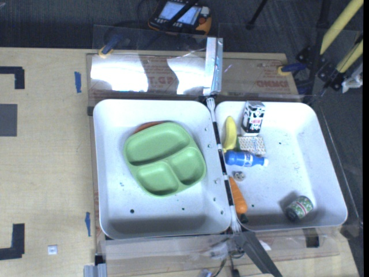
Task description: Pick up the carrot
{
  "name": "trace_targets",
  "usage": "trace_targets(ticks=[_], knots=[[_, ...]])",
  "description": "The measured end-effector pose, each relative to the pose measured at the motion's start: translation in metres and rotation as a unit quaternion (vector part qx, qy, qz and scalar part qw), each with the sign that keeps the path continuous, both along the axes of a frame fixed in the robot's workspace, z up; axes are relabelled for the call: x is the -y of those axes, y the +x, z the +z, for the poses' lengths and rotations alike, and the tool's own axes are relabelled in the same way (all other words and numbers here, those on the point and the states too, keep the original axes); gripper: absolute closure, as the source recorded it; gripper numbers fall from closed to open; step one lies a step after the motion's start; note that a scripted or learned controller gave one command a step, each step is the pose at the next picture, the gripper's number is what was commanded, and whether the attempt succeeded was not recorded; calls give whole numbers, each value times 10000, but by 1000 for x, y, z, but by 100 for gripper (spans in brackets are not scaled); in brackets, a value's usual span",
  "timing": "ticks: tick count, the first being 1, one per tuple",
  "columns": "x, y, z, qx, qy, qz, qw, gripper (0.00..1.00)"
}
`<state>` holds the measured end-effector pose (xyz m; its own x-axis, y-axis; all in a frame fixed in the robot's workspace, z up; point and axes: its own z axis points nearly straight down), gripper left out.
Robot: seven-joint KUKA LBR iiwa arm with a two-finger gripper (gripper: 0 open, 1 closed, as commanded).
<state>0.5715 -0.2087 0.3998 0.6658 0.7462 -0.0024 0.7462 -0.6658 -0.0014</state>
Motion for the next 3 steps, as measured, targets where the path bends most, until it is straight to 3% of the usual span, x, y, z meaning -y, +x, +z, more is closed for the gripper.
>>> trace_targets(ticks=[1, 2, 3], knots=[[2, -24, 34, 9, -8, -1027, 9947, 0], [15, -89, -59, -15, 5, -1913, 9815, 0], [15, -90, 34, -3, -7, -2380, 9713, 0]])
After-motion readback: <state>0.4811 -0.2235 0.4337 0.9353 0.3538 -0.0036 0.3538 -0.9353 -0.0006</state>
